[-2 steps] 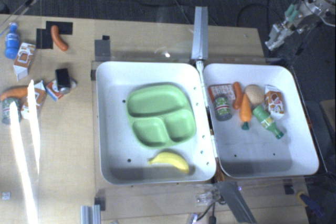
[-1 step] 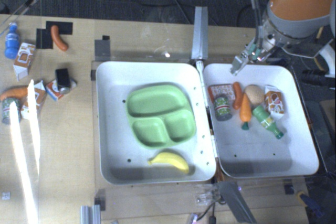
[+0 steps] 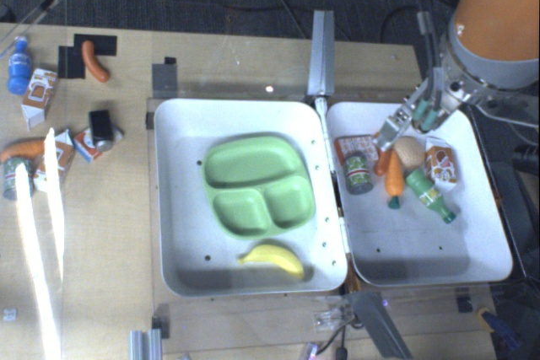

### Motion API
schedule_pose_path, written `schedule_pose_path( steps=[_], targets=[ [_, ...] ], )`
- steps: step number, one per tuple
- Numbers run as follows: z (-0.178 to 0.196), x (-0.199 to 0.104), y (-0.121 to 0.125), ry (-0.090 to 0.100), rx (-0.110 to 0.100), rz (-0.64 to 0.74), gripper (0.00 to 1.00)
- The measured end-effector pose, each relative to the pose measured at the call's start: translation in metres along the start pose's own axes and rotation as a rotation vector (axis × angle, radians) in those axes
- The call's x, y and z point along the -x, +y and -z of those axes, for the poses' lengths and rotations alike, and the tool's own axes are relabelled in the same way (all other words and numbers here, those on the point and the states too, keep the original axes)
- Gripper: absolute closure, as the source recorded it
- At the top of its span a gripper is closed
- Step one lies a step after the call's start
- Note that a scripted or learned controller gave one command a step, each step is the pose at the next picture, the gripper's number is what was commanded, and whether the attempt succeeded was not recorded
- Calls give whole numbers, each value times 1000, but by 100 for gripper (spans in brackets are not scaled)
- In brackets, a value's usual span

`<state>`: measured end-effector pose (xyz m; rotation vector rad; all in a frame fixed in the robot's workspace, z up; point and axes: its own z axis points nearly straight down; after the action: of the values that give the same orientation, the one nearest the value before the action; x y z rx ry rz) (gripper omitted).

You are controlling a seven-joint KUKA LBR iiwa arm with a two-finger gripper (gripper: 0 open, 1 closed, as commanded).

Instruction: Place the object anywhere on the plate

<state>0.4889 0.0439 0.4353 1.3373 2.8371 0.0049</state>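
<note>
- the gripper (image 3: 403, 122) hangs over the upper part of the right bin (image 3: 481, 261), reaching in from the upper right of the frame; its fingers stand a little apart and i see nothing between them.
- just below the fingertips sits a cluster of toy food: an orange carrot (image 3: 394, 171) lying nearly upright, a tan egg-like piece (image 3: 410, 152) touching it, a green bottle (image 3: 430, 194) slanting toward the lower right, and a small printed carton (image 3: 442, 163) beside the bottle.
- to the left of that cluster, near the bin's left wall, lies a dark can (image 3: 358, 173) on a reddish packet (image 3: 350, 147).
- the left bin (image 3: 173, 257) holds the green plate (image 3: 256, 184), a tray with three compartments, in its middle.
- a yellow banana (image 3: 273, 259) lies in the left bin just below the plate, off it, near the bin's lower edge.
- on the bench at the far left of the frame lie scattered odds: a blue bottle (image 3: 18, 65), a sausage (image 3: 94, 61) and small cartons (image 3: 38, 94).
</note>
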Motion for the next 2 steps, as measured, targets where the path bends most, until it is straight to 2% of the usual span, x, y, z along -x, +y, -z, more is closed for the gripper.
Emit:
schedule_pose_path(
  steps=[1, 2],
  targets=[
    [-71, -45, 37, 2, -2, 252, 100],
    [-1, 50, 53, 1, -2, 168, 100]
  ],
)
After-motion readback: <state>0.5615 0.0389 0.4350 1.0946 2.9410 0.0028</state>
